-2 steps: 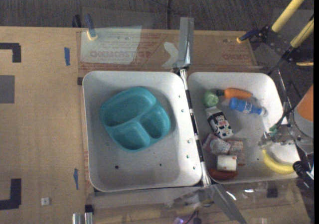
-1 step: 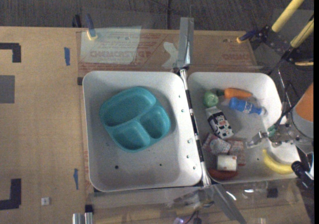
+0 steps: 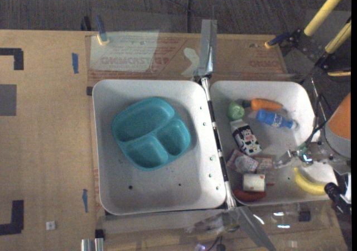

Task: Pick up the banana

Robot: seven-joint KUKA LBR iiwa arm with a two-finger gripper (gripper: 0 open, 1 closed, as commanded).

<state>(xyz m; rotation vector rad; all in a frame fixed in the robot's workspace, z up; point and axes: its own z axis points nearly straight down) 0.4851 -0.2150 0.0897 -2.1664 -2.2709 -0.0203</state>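
The yellow banana [image 3: 310, 184] lies curved in the front right corner of the right bin [image 3: 301, 89], close to the bin's front wall. My gripper [image 3: 297, 157] hangs just above and to the left of the banana, over the bin floor. It reaches in from the right below the arm's orange band [image 3: 342, 123]. Nothing is visibly held in it, and the banana rests on the bin floor apart from it.
The right bin also holds a green ball [image 3: 236, 111], an orange carrot [image 3: 266, 104], a blue bottle [image 3: 275, 119], a cow-patterned carton [image 3: 247, 139], a white cup [image 3: 254, 182] and a red item [image 3: 247, 194]. A teal divided plate [image 3: 150, 131] sits in the left bin [image 3: 111, 188].
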